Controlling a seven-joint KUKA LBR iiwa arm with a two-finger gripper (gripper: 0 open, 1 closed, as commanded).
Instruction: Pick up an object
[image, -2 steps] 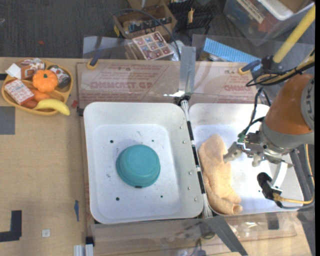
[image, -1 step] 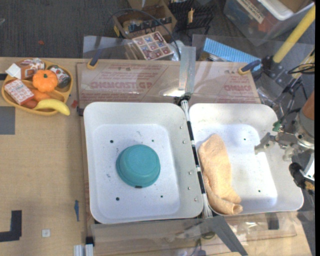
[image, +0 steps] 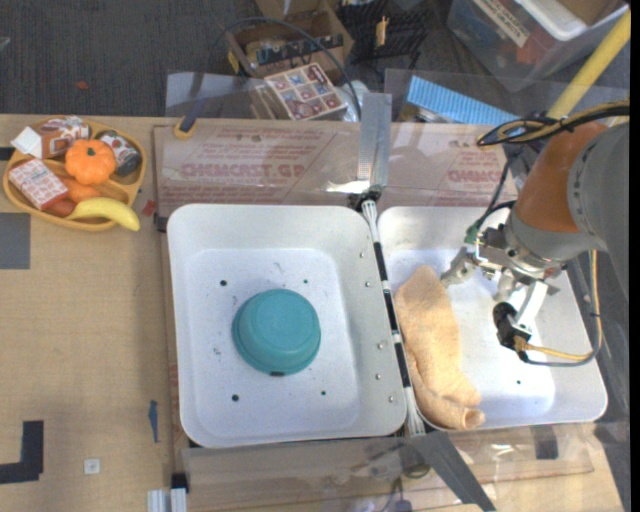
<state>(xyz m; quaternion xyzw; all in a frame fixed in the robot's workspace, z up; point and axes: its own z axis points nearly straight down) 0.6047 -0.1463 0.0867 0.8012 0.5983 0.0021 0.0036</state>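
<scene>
A teal bowl (image: 277, 331) lies upside down in the middle of the left bin (image: 200, 235). In the right bin (image: 560, 390), a tan cloth (image: 435, 350) stretches along the left wall, from mid-bin down to the front corner. The gripper (image: 497, 272) hangs over the right bin's upper middle, just right of the cloth's top end. It points downward beneath the grey arm and its orange band (image: 548, 190). From this angle nothing shows held in it.
A yellow dish (image: 20, 190) with toy fruit and snacks, including a banana (image: 105, 211), sits on the bench at far left. A black and yellow cable (image: 545, 352) trails from the wrist over the right bin. Boxes and clutter lie behind the bins.
</scene>
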